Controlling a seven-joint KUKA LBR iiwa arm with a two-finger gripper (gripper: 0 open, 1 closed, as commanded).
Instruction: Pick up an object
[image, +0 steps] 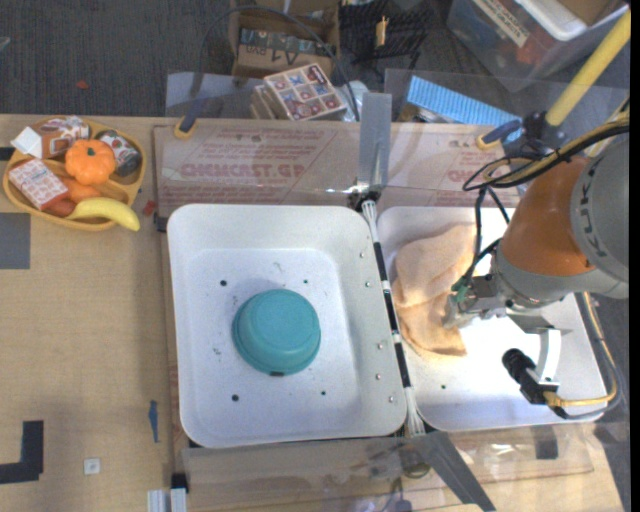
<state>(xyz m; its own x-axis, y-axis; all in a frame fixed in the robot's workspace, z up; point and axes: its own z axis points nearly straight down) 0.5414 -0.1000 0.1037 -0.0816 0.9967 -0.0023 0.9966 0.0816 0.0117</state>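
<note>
1. Desk (80, 330): wood top, carries two shallow white bins side by side; I'm viewing from above at a slant.
2. Left bin (190, 240): holds a teal bowl (277, 331), upside down, approx. centre of bin floor, clear of all walls.
3. Right bin (470, 405): holds a tan cloth (432, 275), crumpled, lying against the bin's left wall and running from near the far edge to about mid-bin. Rest of floor near the front edge is bare white.
4. Arm (560, 225): grey w/ orange band, comes in from the right, over the right bin's far-right part.
5. Gripper (462, 308): pointed down at the cloth's right edge, touching or just above it, can't say which. Jaws: I can't tell if apart or together; wrist body and cloth folds hide the tips. No cloth seen lifted between them.
6. Desk far-left corner: yellow tray (22, 190) w/ toy food, incl. an orange pumpkin (90, 160), a banana (108, 211) at the tray's front rim, small printed boxes.
7. Behind bins, along desk's far edge: cardboard sheet (260, 165) w/ red lettering.
</note>
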